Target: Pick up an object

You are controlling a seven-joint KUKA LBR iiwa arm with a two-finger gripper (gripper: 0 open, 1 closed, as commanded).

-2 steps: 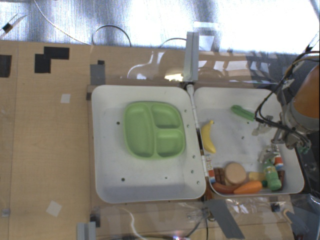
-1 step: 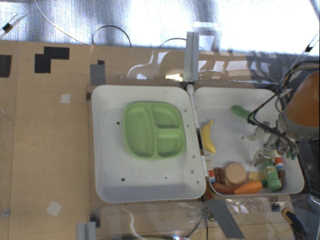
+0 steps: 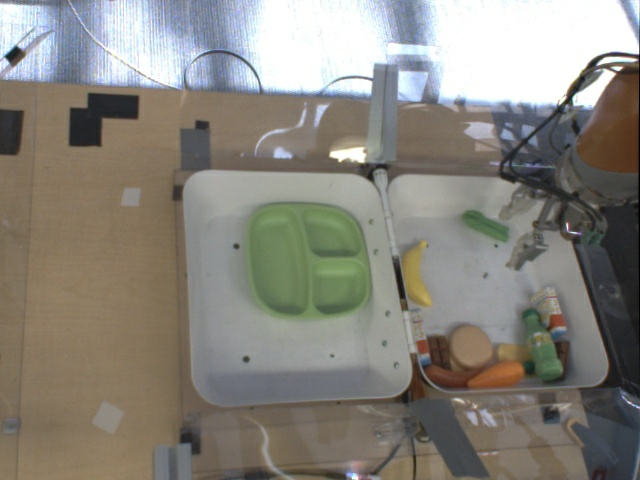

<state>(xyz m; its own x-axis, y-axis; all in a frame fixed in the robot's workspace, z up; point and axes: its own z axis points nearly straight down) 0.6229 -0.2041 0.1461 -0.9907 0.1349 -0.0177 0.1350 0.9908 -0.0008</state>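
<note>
My gripper (image 3: 526,230) hangs over the right bin (image 3: 480,288) near its far right side, fingers spread open with nothing between them. A green pickle-shaped piece (image 3: 485,225) lies just left of the gripper. A yellow banana (image 3: 415,274) rests against the bin's left wall. Along the front edge lie a round tan disc (image 3: 470,348), an orange carrot (image 3: 495,375), a brown sausage (image 3: 447,375), a green bottle (image 3: 543,349) and a small white bottle with a red cap (image 3: 548,310).
The left bin (image 3: 215,368) holds a green divided plate (image 3: 307,259). A grey post (image 3: 381,118) stands behind the seam between the bins. Cables (image 3: 545,133) loop above the arm's orange band (image 3: 612,133) at the right.
</note>
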